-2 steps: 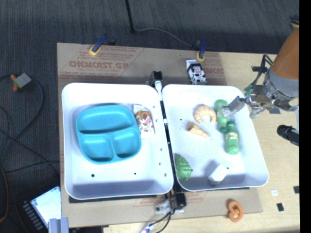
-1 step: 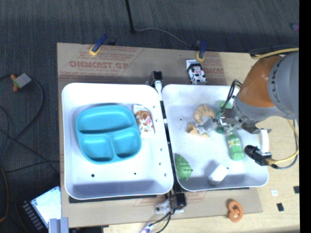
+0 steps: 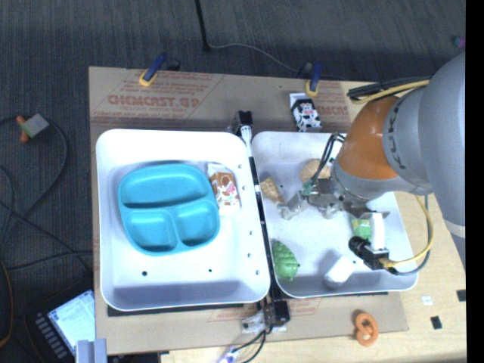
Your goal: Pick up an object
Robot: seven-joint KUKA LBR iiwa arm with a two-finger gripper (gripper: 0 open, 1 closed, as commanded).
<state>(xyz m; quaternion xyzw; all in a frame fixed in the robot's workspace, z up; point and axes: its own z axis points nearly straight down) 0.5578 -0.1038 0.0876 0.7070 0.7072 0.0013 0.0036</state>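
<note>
Your arm (image 3: 412, 146) reaches in from the right over the right bin (image 3: 333, 287), wrist bent down so the gripper (image 3: 316, 200) sits low among the clutter. You cannot tell how the jaws stand. Left, a blue tray (image 3: 166, 206) fills its bin. Candidates lie close: green object (image 3: 284, 259) near, tan piece (image 3: 268, 190) left, white cylinder (image 3: 338, 271) near-right.
</note>
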